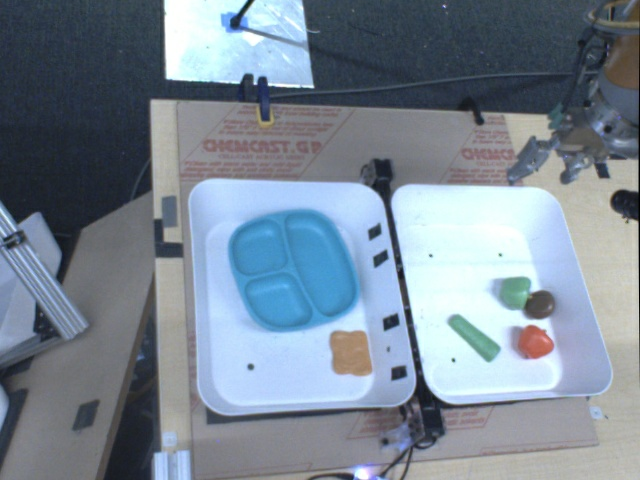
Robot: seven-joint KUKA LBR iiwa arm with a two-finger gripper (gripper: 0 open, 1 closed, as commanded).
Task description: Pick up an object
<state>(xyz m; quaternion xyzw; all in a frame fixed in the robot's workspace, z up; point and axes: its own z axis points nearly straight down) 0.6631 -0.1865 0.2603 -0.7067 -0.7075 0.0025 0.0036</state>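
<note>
Green stick (473, 337) lies in right bin (470, 218); claw (548, 164) hangs spread apart, holding nothing, above far rim

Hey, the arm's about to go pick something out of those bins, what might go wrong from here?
1. The small green piece, brown ball and red piece crowd together near the right bin's right wall, so a grasp may nudge neighbours or hit the wall.
2. The orange piece looks flat, probably hard to pinch.
3. The gripper hovers beyond the bin's far edge, leaving a long approach.

The arm (615, 28) was cut off by the frame's right edge, above the right bin (470, 203); its gripper (550, 163) looked blurred.
</note>
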